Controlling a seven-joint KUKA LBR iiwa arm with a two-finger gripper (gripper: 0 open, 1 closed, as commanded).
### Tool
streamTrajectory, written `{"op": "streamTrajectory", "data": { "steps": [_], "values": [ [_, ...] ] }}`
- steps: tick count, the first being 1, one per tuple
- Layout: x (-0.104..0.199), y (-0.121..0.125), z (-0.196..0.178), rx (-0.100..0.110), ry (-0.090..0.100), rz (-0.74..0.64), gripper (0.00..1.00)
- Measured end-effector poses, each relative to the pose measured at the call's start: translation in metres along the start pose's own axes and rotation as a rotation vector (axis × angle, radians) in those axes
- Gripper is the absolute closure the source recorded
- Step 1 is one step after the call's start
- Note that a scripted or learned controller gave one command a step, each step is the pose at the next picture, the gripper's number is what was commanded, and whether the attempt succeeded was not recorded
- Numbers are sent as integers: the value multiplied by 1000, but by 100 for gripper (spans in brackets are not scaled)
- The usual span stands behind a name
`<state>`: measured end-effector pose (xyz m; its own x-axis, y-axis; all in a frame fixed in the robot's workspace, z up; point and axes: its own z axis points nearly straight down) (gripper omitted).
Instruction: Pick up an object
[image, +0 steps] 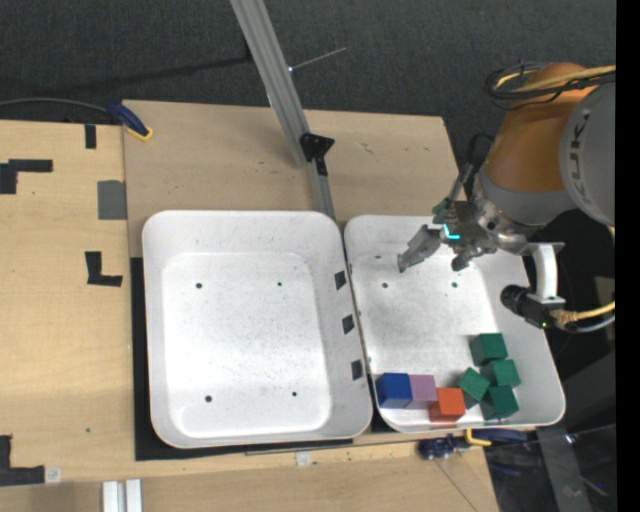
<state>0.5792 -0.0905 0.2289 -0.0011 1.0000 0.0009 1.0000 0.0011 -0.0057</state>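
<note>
While the two-finger metal gripper hangs spread and empty over the right white plastic bin (approach step), next: travel to small green cubes w/ descent.

The arm is cut off at the right edge

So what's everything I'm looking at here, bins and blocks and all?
Bins: two, white; left bin, right bin, side by side on the bench.
Green blocks: four, clustered in the right bin's near right corner.
Blue block: one, near edge of the right bin.
Purple block: one, right beside the blue.
Orange block: one, beside the purple.
Bench: one, tan wood.
Metal pole: one, grey, slanting over the bench.
Arm: one, grey with orange; its jaws open above the right bin's far end, holding nothing.
</note>
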Motion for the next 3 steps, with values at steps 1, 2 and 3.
{"op": "streamTrajectory", "data": {
  "steps": [1, 2, 3],
  "values": [
    [0, 1, -2, -4, -1, -1, 0],
    [-10, -1, 54, 1, -2, 1, 0],
    [-7, 1, 98, 1, -1, 0, 0]
  ]
}}
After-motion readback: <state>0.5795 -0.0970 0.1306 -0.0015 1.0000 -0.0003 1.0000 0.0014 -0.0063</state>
